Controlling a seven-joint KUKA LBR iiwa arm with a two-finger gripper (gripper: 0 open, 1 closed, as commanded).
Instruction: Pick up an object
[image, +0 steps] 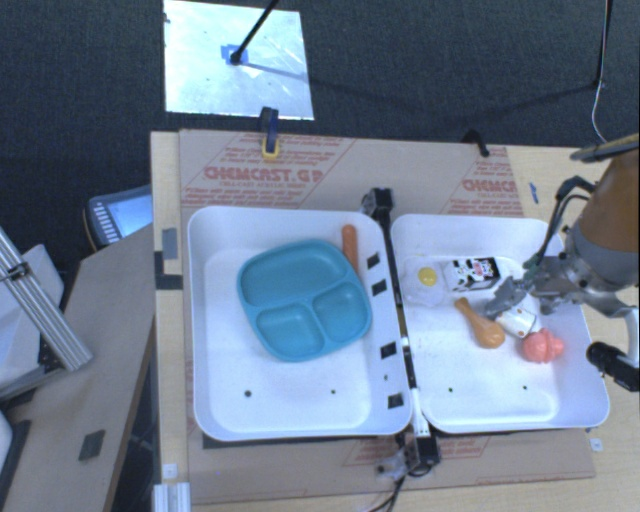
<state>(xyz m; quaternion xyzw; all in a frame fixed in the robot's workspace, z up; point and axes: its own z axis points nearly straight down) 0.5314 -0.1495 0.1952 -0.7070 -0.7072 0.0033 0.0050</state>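
The small white toy piece (519, 321) lies right under the claw (512, 297), in the right white bin (500, 410). It looks light and hard; grab its middle. I cannot tell the claw's state.

left bin (215, 400): divided plate (303, 300), carrot (349, 243) behind it | right bin (500, 405): carton (470, 272), drumstick (481, 324), gripper (512, 296) between them

Bins (300, 420): white plastic, smooth, slight sheen. Divided plate (303, 299): teal plastic, matt. Bench sheet (330, 170): brown paper/cardboard w/ red print. Floor plate (238, 60): shiny metal. Drumstick toy (480, 324): glossy plastic. Pink toy (543, 346): matt.
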